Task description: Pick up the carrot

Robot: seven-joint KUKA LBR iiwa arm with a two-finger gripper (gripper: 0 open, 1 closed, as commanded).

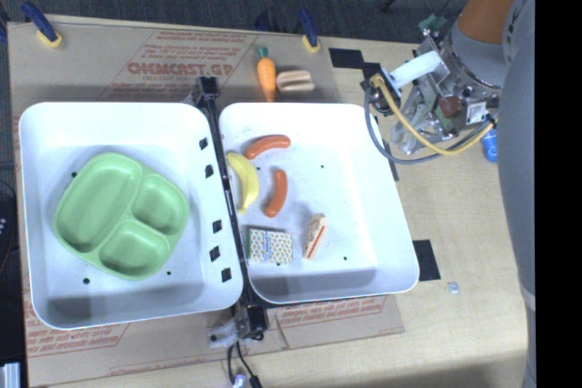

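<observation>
Arm entering from the right edge of the frame, grey body with orange band at upper right. Gripper [435, 100] is hanging over bare bench just right of the right bin's upper right corner, wrapped in yellow cable loops and hardware. Cannot tell from this angle whether it is released or clenched; nothing visible in its grasp.

Two white bins are sitting side by side at frame centre. Left bin [55, 127] is holding a green divided plate [121, 213]. Right bin [382, 223] is holding a banana [244, 180], two sausages [267, 144] [275, 193], a patterned square packet [270, 246] and a sandwich wedge [315, 236].

Carrot [265, 77] is lying outside both bins, on the brown cardboard sheet [182, 59] just above the right bin's upper left rim, upper centre of frame. Orange body, green top pointing toward the top of the frame; long axis running nearly straight up-down in the picture. A small hot-dog bun [295, 83] is sitting just beside it on the right, close but apparently not touching.

Key relation: carrot is lying well to the left of the gripper and slightly higher in frame, with the bun between them. Judging the approach will need leftward travel across the bin's top edge, jaws closing across the carrot's narrow width, clearing the bun.
</observation>
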